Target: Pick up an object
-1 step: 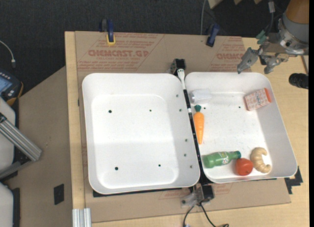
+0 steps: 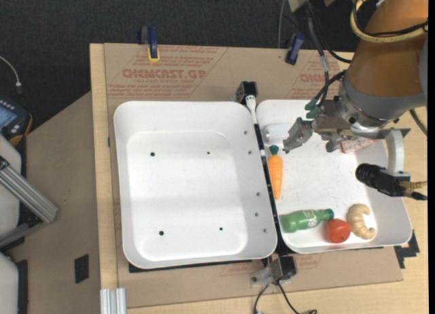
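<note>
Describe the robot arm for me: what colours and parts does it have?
The arm is a thick rounded body, orange above and grey below. At its end sits a grey metal gripper with two slim fingers. Black cables loop alongside it, and a black cylindrical part is attached on a white bracket.

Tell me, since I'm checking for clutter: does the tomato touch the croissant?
Touching. The camera view shows the tomato pressed against the croissant with no white bin floor visible between them.
</note>
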